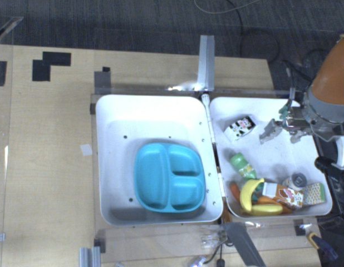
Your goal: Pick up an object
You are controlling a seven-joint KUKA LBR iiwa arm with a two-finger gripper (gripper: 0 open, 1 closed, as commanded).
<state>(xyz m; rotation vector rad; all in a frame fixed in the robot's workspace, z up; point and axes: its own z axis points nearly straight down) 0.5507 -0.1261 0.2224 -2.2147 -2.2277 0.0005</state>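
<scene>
1. Two white bins sit side by side on bench: left bin [105, 149] w/ blue tray [169, 177], right bin [272, 107] w/ small items.
2. Arm [333, 85] reaches in from right; gripper [283, 131] hangs over right bin's upper half, fingers [268, 132] spread apart, nothing between them.
3. Carton [240, 126], black-and-white, lies just left of gripper, apart from it, near bin's top-left.
4. Bottle [239, 163], green, lies below carton, well below-left of gripper.
5. Banana [247, 193] & carrot [234, 191] sit at bin's bottom-left; orange pack [289, 196] just right of them along bottom wall.
6. Grey cap [298, 179] & green sponge [313, 192] lie bottom-right, below gripper, well apart from it.
</scene>
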